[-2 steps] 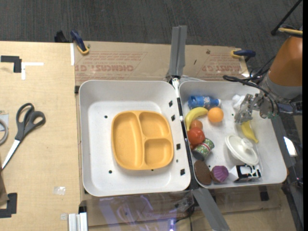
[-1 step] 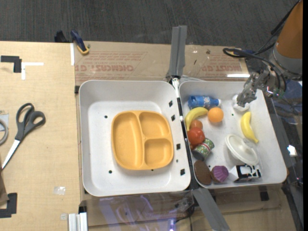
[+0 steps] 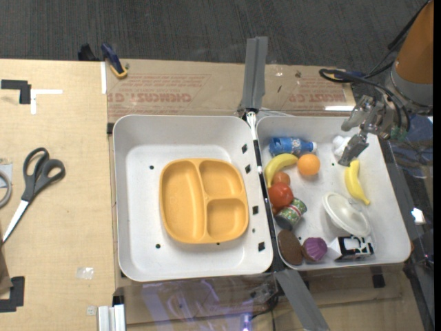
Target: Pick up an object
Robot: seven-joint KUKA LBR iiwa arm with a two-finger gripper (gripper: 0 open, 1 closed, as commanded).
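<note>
Camera view: yellow tray (image 3: 204,201) in left bin (image 3: 131,185), fruit-crowded right bin (image 3: 393,205), pincer (image 3: 356,133) spread, unladen

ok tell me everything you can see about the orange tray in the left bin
The tray is a yellow-orange, plastic-looking plate with rounded corners and three compartments: one long section along its left side and two smaller ones stacked on the right. It lies flat, right side up, slightly rotated, near the middle of the left bin. All three compartments look bare, and it touches nothing except the bin floor.

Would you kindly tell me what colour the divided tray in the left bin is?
Yellow-orange; the tray shows best in the camera view.
</note>
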